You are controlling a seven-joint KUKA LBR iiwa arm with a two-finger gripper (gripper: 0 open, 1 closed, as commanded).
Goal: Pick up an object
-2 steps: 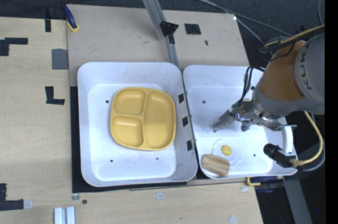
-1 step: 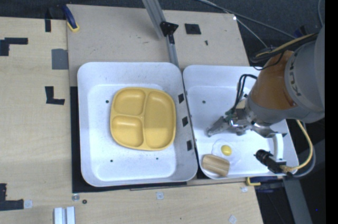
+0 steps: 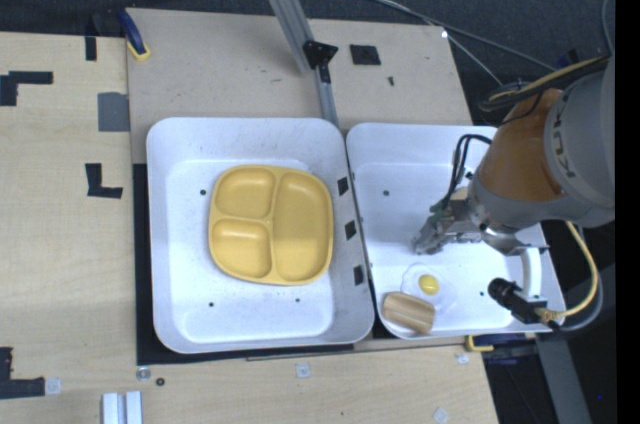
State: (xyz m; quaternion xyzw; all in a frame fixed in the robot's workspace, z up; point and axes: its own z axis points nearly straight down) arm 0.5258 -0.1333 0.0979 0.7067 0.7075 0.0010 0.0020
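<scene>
Across the table (image 3: pixel 250 52): two white bins, the left bin (image 3: pixel 170 212) bearing a yellow divided plate (image 3: pixel 270 223). In the right bin (image 3: pixel 400 162), near its front edge, a wooden block (image 3: pixel 409 312) and just behind it a fried-egg toy (image 3: pixel 428 285) (white with yellow yolk). Pincer (image 3: pixel 437 234) just above the egg, apart; open or closed, cannot tell.

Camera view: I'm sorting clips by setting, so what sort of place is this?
Probably a robotics lab bench: a robot arm over two white bins, toy-like items such as a yellow divided plate, and tape marks.
</scene>
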